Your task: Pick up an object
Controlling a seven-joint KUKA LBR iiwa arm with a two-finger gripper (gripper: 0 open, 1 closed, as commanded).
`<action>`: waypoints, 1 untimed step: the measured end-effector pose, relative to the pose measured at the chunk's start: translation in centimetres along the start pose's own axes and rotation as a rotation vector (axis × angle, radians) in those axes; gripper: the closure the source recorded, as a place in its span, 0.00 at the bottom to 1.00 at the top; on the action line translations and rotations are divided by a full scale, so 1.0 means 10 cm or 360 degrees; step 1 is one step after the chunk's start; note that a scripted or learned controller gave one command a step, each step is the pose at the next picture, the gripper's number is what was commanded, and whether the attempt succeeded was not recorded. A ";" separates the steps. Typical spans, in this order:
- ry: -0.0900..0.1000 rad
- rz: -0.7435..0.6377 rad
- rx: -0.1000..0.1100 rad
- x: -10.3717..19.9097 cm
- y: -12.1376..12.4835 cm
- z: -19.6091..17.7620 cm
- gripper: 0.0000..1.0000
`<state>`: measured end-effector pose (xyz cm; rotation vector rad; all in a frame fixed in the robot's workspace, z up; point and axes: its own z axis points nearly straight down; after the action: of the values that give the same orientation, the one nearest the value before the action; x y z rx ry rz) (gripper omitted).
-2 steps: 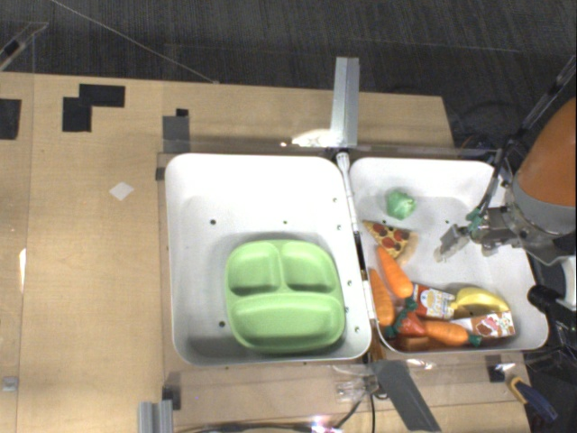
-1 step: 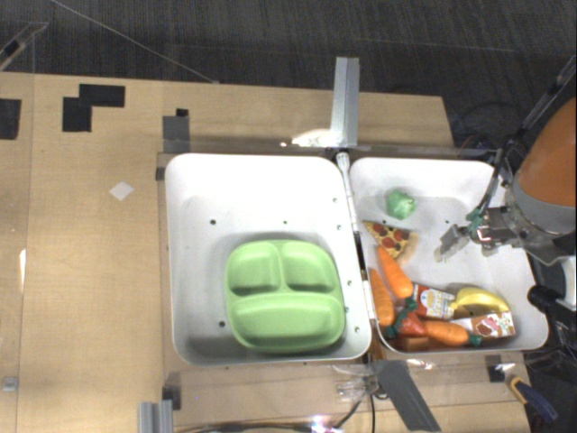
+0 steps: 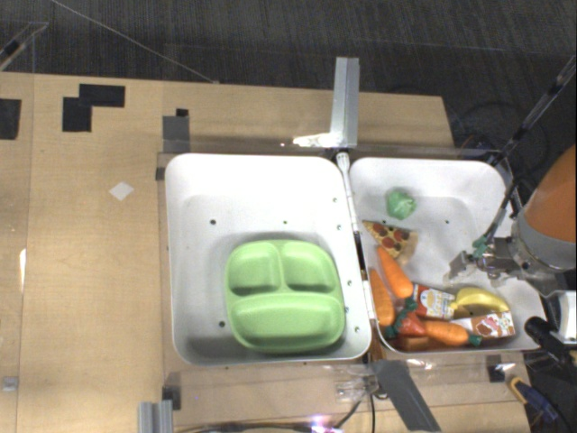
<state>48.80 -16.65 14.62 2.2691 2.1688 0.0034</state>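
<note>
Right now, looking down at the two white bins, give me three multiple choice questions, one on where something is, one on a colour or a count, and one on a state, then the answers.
1. Where does the divided plate lie?
A. in the left bin
B. in the right bin
C. on the wooden bench

2. What colour is that plate?
A. white
B. green
C. orange

3. How does the banana stand to the hand?
A. gripped between the fingers
B. lying in the bin just below the hand in the view, apart from it
C. raised above the bin

Answers:
1 A: the plate rests on the left bin's floor, alone there.
2 B: it is light green against the white bin.
3 B: the banana rests beside the carrots and the cartons, with bare bin floor between it and the hand.
</note>
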 end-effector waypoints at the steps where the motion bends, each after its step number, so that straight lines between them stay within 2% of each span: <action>1: 0.0001 -0.0066 -0.0002 0.66 0.84 -0.11 0.00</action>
<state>57.48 -10.41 15.72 2.2231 2.2150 0.0056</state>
